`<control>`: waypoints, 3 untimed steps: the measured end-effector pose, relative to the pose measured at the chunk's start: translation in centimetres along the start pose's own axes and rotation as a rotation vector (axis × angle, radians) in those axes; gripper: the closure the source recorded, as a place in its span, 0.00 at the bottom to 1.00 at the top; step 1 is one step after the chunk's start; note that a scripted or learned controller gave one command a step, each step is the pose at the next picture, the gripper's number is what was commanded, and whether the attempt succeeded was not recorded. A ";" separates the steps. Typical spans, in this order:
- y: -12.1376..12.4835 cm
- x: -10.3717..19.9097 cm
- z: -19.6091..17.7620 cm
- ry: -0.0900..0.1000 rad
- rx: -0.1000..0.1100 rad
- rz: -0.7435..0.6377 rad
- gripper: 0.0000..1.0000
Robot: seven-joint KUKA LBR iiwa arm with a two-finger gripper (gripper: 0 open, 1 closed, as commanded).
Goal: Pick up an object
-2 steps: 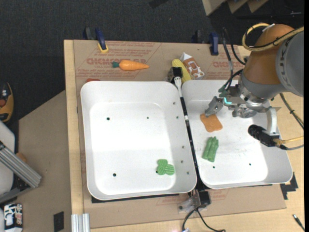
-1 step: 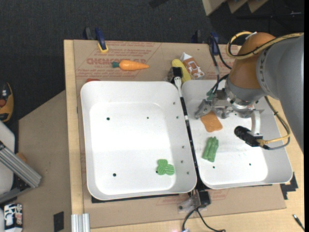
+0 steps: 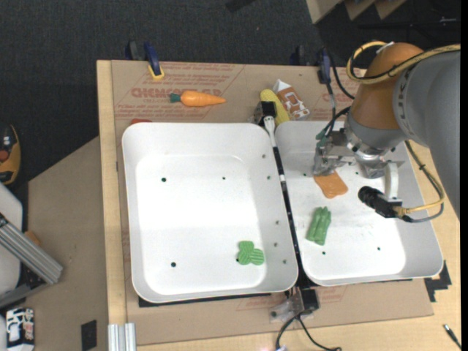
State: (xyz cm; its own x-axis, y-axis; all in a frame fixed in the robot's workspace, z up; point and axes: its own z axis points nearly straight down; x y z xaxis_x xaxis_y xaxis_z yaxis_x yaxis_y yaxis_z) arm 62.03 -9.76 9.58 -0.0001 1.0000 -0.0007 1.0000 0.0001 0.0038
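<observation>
Orange wedge (image 3: 332, 186), flat, beneath claw (image 3: 326, 165)

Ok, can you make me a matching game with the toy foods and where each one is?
Things:
1. carrot
2. small green leafy toy
3. long green toy
4. orange piece

Places:
A. right bin, just below the gripper
B. on the cardboard behind the left bin
C. left bin, near front corner
D. right bin, nearer the front

Pairs: 1-B, 2-C, 3-D, 4-A
</observation>
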 end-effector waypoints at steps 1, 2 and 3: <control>2.5 0.1 1.1 0.000 0.000 -0.001 1.00; 4.8 -1.5 -2.6 -0.001 -0.003 -0.001 1.00; 4.7 -1.4 -2.4 0.000 0.002 -0.001 0.00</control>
State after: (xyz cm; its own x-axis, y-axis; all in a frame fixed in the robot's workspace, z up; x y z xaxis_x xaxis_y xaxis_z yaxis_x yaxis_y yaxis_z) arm 66.68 -11.14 12.00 -0.0015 1.0000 -0.0010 1.0000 0.0015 0.0016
